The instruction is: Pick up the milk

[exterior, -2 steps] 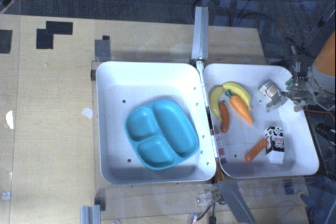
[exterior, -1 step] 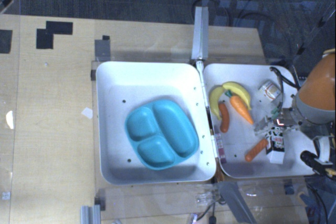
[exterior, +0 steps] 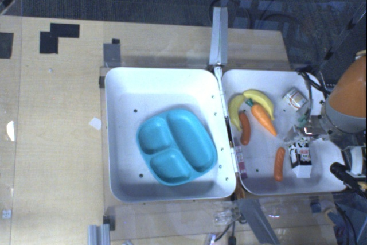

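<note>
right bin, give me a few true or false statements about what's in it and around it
1. A blue divided plate lies in the left bin. True.
2. The banana lies in the left bin. False: it lies in the right bin, near the wall between the bins.
3. The carrot lies beside the banana, touching it. True.
4. The milk sits on the blue plate. False: it sits in the right bin, just below the gripper.
5. Two sausages are in the right bin, one by the banana and one left of the milk. True.
6. The arm reaches in from the left. False: it comes in from the right.
</note>
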`<state>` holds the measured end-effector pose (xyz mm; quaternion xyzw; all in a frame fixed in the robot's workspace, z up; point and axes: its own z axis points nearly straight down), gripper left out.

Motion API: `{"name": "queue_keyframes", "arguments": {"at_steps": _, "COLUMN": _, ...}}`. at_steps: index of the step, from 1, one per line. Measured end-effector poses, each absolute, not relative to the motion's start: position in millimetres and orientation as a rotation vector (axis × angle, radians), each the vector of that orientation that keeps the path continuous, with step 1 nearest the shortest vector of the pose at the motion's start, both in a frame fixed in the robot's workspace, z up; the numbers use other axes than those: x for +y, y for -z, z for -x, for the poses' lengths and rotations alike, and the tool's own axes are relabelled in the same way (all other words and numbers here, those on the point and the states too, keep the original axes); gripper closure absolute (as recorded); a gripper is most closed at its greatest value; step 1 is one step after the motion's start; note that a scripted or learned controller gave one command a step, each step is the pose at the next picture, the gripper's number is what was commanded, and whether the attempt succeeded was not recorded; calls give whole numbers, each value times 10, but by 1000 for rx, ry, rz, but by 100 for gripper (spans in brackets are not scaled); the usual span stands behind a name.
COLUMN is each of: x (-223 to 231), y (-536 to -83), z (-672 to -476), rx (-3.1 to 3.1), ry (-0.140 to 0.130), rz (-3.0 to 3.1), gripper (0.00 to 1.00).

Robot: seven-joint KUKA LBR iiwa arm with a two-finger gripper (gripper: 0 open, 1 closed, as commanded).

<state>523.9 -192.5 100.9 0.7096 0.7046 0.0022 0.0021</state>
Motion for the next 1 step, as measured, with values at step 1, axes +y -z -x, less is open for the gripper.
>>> {"name": "queue_keyframes", "arguments": {"at_steps": 1, "x": -1602, "y": -2000, "z": -5118, "rx": 1891, "ry": 0, "rz": -2508, "gripper": 100}}
